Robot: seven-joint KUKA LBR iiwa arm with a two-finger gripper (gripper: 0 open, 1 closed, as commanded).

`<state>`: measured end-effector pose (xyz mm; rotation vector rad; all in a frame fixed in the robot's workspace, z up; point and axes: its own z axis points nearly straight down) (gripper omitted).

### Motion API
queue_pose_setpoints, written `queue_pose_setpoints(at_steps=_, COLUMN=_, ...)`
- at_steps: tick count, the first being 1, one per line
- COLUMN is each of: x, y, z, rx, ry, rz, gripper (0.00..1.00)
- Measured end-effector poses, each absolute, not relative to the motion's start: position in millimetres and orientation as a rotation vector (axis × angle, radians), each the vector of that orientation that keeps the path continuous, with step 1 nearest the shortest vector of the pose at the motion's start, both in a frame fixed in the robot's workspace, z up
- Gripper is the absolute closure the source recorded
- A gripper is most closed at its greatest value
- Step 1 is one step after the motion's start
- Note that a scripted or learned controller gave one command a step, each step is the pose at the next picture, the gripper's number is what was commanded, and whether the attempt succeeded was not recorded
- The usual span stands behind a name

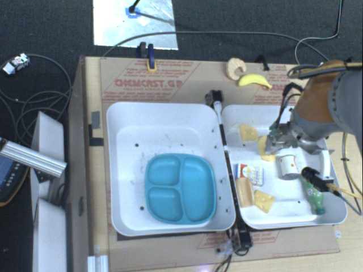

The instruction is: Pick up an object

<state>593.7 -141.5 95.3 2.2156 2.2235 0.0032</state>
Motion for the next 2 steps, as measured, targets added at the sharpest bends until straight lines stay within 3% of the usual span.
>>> queue_pose_setpoints(at_steps=1, x=593.6, y=-141, z=95, rx=2.216, ry=2.224, rz=0.003, gripper=0.0)
queue_pose_setpoints(at_steps=2, x=577.4, y=-145, z=84, rx=2.219, ry=2.223, rz=0.001, gripper=0.0)
